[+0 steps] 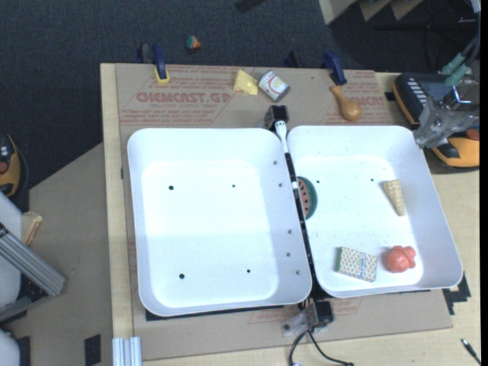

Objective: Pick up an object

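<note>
The right bin [427,204] holds every candidate for the pick: a red ball [399,258] near the bin's front right corner, a patterned packet [357,264] just beside the ball on its left, a pale cone [394,196] further back near the right wall, and a dark striped disc [306,197] pressed against the bin's left wall, beside the seam with the left bin [152,174].

The risks lie mostly in how these things sit. The ball looks round and would likely roll off a closing pincer, or skid into the corner wall. The packet lies flat on the floor of the right bin, so fingers may slide over it without getting under an edge. The disc is wedged against the wall, which leaves little room for a finger on that side. Ball and packet lie close enough that a descent on one could nudge the other.

The gripper [446,120] sits past the right bin's back right corner, above the bench edge and well apart from all four things. Whether its pincer is apart or together cannot be told; nothing is visibly held.
</note>
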Action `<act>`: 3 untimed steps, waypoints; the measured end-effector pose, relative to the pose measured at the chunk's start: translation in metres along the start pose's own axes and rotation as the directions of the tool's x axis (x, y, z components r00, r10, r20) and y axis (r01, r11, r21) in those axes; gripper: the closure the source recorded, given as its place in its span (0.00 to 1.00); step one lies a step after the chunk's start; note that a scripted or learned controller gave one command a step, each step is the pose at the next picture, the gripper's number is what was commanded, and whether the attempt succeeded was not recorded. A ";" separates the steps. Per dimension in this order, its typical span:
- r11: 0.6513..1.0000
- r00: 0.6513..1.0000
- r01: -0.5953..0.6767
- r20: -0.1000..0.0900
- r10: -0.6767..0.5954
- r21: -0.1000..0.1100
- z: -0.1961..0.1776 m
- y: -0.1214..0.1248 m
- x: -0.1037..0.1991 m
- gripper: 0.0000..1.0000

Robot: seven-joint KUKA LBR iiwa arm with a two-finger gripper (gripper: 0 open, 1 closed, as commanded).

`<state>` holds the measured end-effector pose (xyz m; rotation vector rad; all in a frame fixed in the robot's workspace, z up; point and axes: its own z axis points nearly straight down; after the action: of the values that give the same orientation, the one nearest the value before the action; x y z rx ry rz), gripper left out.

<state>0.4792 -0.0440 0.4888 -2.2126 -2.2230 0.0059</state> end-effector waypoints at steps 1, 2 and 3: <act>1.000 1.000 -0.007 0.000 0.007 0.006 0.107 0.000 -0.007 1.00; 1.000 1.000 -0.002 0.002 0.002 -0.029 -0.056 0.004 0.004 1.00; 1.000 1.000 -0.002 0.001 0.002 -0.002 -0.009 0.000 0.046 1.00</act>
<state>0.4790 0.0022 0.4976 -2.2159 -2.2224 0.0042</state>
